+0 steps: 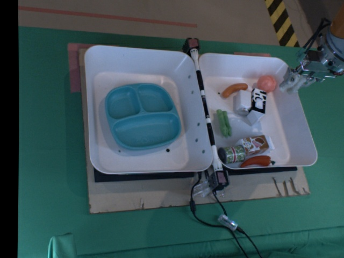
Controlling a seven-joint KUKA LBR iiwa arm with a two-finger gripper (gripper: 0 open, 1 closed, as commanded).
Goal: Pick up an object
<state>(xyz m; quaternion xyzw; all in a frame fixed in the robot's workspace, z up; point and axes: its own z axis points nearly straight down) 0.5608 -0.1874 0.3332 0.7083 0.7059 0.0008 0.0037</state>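
Note:
My gripper (pixel 294 81) hangs over the right bin's (pixel 301 128) far right rim, fingers apart and nothing between them. Just left of it lies a pink-orange round fruit (pixel 266 83). An orange sausage (pixel 235 90) lies further left. A black-and-white milk carton (pixel 258 101) rests beside a white box (pixel 243 101). Green pea pods (pixel 223 122) lie near the divider. At the near edge sit a small can (pixel 233 154), a brown carton (pixel 256 143) and a red sausage (pixel 256 161).
The left bin (pixel 97 63) holds a blue divided plate (pixel 142 115). A striped divider bar (pixel 204 106) runs between the bins. Cables (pixel 226 222) trail on the green cloth in front. Yellow-black hazard tape (pixel 278 9) marks the floor behind.

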